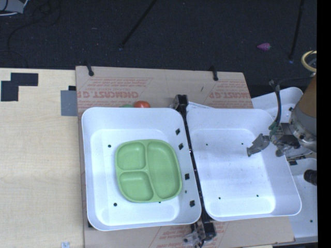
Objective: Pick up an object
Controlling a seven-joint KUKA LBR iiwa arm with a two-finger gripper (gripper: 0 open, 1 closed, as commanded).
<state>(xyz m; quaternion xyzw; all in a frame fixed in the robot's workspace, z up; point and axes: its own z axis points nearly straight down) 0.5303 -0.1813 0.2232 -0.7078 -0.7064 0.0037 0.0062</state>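
Task looks barely started: nothing is lifted. The arm [310, 107] reaches in from the right, and the claw [264, 144] hangs over the right bin [289, 200] near its right wall, high in that bin. Can't tell if the claw is open or closed; it's small and partly lost against the wrist hardware, and I see nothing between its tips. The only obvious candidate is the green divided plate [149, 170], lying flat in the left bin [98, 133], roughly centred, well apart from the claw. So what's left is everything: cross the divider, descend, grip, lift. Plate is a rounded rectangle with three compartments facing up; its long axis runs roughly top-left to bottom-right in the view, slightly skewed to the bin walls, with the single long compartment on the right side. Judging by shape, a rim grasp is the likely way in. A small red-orange object [141, 105] sits just beyond the left bin's far wall on the cardboard [155, 89].
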